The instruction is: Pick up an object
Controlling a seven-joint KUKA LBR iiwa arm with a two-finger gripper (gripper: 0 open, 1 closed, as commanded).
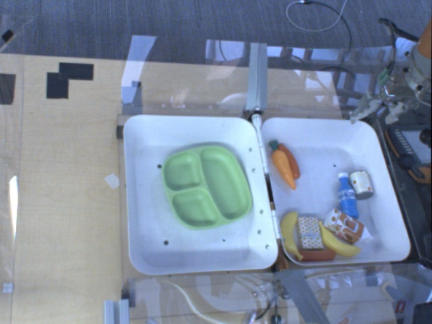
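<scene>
2 white bins sit side by side on the table. Right bin: carrot near its left wall, bottle, can, bananas by its front edge. Left bin: green plate. Claw at the right bin's far right corner; grip state cannot be told.

On my counter two bins sit side by side. The left bin holds a divided tray at its centre. In the right bin I see a carrot at ten o'clock, a bottle and can at three, and bananas with small packets at six.
</scene>
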